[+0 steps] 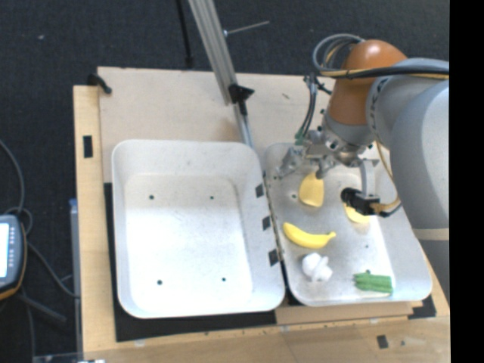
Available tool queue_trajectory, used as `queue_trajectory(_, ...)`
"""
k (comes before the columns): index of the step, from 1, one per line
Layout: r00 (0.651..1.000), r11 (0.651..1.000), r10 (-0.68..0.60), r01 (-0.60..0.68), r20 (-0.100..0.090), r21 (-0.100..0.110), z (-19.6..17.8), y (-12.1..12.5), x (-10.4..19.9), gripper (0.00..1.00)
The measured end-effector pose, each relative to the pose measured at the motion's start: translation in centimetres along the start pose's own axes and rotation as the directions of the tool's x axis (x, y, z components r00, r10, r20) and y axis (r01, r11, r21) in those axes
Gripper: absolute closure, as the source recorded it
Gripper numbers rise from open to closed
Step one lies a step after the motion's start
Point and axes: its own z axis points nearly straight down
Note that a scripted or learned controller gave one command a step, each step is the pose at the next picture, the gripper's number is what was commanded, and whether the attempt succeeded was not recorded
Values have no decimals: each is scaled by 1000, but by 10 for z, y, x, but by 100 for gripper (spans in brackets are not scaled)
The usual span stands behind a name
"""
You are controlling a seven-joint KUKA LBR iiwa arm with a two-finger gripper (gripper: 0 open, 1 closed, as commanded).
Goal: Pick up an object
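Observation:
My gripper (308,165) hangs over the back part of the right bin (408,267), under the orange band of the arm. Directly below it in the picture is a pale yellow rounded piece (311,192), touching or almost touching the gripper; I cannot tell if it is gripped. A yellow banana (308,237) lies in the middle of that bin. Another yellow piece (355,213) lies to the right, partly covered by a black cable. A white lumpy object (316,268) and a green object (373,282) lie near the front.
The left bin (189,225) sits beside the right one, their rims meeting at about the middle of the bench. A slanted metal pole (215,40) rises behind the bins. The grey arm body (416,142) covers the right bin's far right side.

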Motion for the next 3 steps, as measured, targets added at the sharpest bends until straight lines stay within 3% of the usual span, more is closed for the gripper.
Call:
queue_trajectory(1,1000,1000,2,-2,-1,-8,-15,2,-1,100)
queue_trajectory(3,1000,1000,-4,4,-3,-11,-118,5,6,100)
